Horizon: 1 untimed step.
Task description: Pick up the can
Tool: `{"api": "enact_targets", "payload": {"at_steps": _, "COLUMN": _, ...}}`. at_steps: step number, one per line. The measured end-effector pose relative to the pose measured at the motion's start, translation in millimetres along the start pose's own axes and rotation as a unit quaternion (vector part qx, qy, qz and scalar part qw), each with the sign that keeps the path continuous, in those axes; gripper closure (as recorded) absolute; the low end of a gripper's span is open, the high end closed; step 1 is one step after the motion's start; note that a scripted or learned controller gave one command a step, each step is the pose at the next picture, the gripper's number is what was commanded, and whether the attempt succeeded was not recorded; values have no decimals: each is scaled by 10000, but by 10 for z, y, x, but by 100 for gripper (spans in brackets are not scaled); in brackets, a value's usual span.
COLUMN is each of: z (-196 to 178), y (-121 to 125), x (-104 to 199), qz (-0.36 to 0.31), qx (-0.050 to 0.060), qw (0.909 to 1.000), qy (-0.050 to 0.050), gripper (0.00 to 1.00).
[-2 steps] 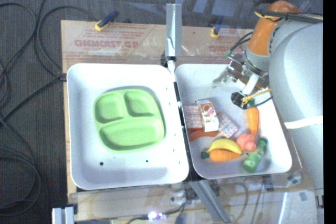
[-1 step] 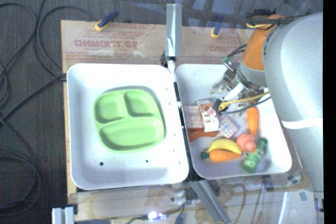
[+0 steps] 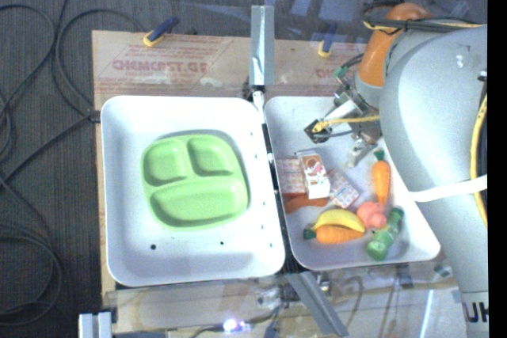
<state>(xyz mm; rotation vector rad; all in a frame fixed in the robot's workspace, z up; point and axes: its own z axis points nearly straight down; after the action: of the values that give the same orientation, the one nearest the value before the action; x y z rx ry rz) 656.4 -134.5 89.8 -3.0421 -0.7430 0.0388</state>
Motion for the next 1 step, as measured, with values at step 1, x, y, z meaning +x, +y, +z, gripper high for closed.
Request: {"api": "enact_targets", "payload": {"at_steps": 1, "z": 5, "y": -92, "x": 15, "qz": 430, "qx": -60, "qw": 9991, "qy": 31, "gripper": 0}}
